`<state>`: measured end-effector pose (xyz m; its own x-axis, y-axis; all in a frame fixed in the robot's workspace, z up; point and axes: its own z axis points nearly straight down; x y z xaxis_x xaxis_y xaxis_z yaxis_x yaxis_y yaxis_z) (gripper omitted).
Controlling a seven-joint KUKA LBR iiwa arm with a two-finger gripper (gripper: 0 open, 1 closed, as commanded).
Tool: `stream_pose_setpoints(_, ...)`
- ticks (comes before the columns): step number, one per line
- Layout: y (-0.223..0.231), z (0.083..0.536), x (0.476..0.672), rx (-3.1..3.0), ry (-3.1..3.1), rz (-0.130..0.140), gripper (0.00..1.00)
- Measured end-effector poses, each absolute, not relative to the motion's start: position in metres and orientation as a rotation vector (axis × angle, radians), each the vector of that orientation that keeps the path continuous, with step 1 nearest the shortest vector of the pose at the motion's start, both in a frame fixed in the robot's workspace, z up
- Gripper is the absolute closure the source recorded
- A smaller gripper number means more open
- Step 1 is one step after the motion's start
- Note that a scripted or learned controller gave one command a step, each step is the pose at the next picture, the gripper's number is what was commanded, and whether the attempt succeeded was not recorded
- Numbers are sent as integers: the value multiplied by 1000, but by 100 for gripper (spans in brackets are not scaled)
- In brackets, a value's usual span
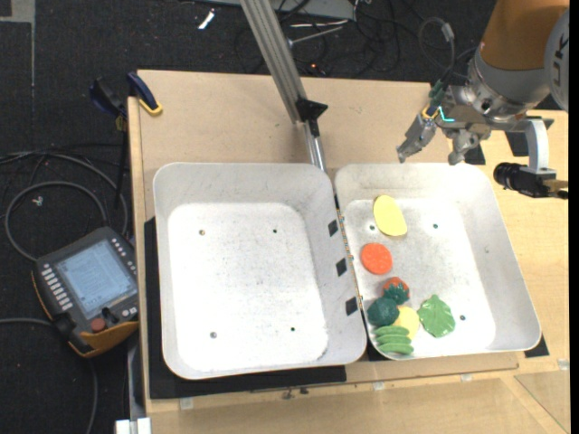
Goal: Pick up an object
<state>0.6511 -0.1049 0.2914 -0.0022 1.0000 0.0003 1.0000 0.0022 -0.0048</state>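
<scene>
At the near end of the right-hand shallow white plastic bin (507,269), a cluster is seen against its left wall: a ribbed green pod-shaped toy (393,339), a dark green lumpy toy (382,312), a pale yellow piece (409,320), a light green leaf-shaped toy (436,316) and a small red-and-green toy (394,288). Further back an orange round toy (376,259) and a flat yellow oval toy (389,216) are laid apart, probably easier to pick, while the left-hand white bin (181,197) shares the tabletop (217,116). Farthest off, the two-finger gripper (440,139) is held above the right bin's far rim, its fingers (412,143) spread open with nothing held, apparently poised before a descent.
</scene>
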Motion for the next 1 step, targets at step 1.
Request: stream_pose_setpoints(1,-105,294,652,-2218,-2225,1,0)
